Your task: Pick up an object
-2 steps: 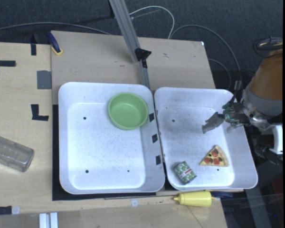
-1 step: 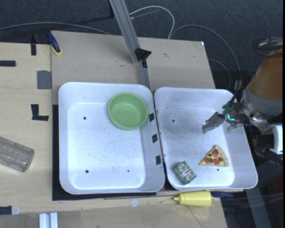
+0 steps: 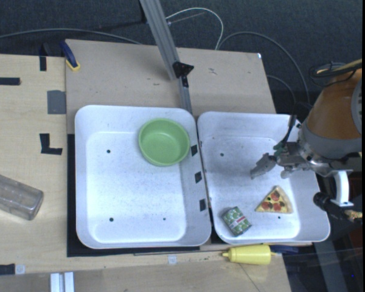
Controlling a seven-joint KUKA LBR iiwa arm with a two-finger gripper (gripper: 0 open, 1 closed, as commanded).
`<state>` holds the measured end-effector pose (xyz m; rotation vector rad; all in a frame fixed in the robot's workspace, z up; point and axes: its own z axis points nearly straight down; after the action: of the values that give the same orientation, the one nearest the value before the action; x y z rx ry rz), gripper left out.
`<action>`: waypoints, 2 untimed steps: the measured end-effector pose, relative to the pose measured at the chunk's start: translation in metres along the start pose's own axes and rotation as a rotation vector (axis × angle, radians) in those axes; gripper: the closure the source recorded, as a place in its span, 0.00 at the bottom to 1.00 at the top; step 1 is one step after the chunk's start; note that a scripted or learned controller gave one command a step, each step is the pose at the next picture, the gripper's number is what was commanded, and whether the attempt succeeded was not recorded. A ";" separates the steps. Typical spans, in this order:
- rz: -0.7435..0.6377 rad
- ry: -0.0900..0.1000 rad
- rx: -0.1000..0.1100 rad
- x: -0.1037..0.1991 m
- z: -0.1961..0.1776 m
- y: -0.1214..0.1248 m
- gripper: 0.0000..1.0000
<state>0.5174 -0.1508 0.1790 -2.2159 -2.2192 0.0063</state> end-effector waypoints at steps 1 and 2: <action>0.001 0.001 0.002 0.000 0.063 -0.008 0.00; -0.001 -0.002 -0.011 0.001 0.089 -0.006 0.00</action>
<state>0.5112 -0.1499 0.0904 -2.2210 -2.2269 -0.0041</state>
